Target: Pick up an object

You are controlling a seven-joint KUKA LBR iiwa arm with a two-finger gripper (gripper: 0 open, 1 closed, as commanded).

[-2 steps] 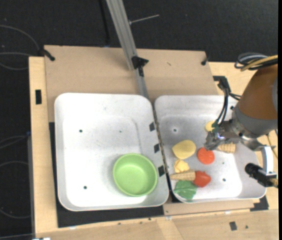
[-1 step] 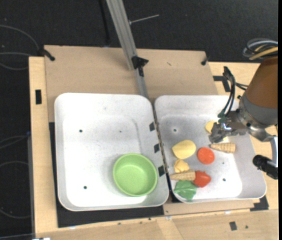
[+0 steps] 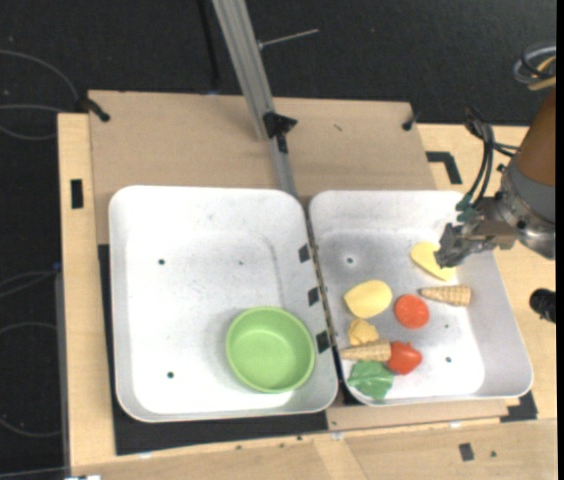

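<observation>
The gripper is seen over the far right part of the right bin, directly above a flat yellow piece, whose right edge is covered by it. Whether the claw is open or closed cannot be told, nor whether anything is held. Just nearer lies a ridged tan cone, with a red ball and a yellow potato-shaped object to its left. A green bowl is set in the left bin.
</observation>
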